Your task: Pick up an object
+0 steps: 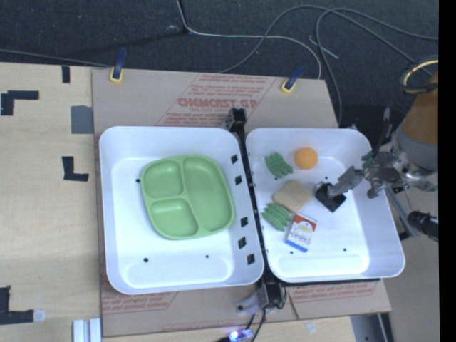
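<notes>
We count two bins: the left bin (pixel 117 212) holds one green plate (pixel 187 196), and the right bin (pixel 356 258) holds five things. Nearest us lies one small carton (pixel 301 232), then two green leafy pieces, one (pixel 275 216) by the carton and one (pixel 278 165) farther back, one tan block (pixel 293 195) between them, and one orange ball (pixel 306 158) farthest. The claw (pixel 329 196) hangs just right of the block, below the ball, with nothing in it; we cannot tell how it stands.

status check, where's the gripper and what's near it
Gripper low in right bin, nothing seen held. Tan block just beside it. Orange ball, small carton apart.
</notes>
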Controlling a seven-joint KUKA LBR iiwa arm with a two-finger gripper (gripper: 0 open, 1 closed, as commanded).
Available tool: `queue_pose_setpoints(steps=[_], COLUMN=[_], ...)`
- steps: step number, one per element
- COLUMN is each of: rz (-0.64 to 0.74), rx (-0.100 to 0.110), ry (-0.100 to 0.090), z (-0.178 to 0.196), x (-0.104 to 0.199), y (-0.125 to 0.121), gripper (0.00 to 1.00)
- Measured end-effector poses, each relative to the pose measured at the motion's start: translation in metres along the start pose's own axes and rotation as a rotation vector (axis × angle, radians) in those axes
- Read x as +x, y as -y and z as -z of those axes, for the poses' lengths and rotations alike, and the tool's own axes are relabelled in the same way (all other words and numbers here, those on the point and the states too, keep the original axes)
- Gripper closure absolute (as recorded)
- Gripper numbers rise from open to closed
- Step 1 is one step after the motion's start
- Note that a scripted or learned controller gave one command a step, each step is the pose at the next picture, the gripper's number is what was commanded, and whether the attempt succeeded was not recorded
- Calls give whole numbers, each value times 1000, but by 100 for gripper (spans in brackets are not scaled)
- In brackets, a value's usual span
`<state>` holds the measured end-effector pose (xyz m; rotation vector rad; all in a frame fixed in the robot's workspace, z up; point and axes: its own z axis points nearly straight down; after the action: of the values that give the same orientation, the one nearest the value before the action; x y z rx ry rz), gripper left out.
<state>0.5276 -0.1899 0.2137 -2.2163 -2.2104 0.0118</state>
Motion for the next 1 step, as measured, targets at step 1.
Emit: queue_pose_setpoints(steps=[1], rz=[4], rx=[-12], ry=[3], z=[6], x=[0], y=[-3], gripper=[0])
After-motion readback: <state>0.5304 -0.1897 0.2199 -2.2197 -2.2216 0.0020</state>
